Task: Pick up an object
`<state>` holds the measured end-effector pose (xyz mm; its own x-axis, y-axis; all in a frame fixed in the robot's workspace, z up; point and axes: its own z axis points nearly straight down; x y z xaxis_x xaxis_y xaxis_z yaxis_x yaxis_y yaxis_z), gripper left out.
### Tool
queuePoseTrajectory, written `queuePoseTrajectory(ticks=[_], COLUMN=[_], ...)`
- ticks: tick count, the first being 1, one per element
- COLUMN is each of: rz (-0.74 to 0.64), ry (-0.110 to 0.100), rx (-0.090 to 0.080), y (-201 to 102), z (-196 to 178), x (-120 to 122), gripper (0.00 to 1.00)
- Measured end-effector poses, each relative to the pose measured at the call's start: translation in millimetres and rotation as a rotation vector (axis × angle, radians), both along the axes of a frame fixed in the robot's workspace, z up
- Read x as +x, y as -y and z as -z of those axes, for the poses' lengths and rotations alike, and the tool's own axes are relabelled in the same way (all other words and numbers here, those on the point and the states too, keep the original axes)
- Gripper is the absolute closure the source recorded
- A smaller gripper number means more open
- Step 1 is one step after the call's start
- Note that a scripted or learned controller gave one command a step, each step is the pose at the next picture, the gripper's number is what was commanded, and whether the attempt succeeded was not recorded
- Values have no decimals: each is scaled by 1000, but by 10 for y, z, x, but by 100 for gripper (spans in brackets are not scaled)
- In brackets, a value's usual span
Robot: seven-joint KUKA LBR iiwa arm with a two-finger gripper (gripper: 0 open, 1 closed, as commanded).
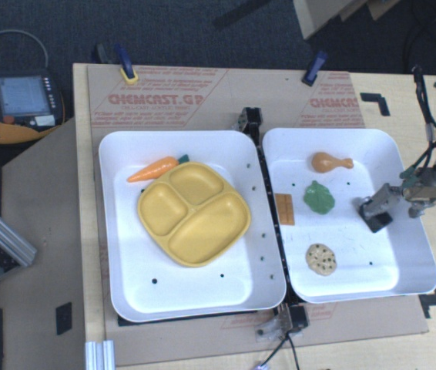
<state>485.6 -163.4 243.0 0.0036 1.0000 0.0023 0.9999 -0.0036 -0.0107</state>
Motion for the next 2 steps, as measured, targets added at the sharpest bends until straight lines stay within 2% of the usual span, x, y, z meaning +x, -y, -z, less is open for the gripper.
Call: queuePoseTrajectory(ticks=[1, 2], rz=[-4, -3], ry=[11, 4], rx=[-3, 0], y=[-3, -28], z=[-52, 378], x=[24, 1], gripper=[0, 0])
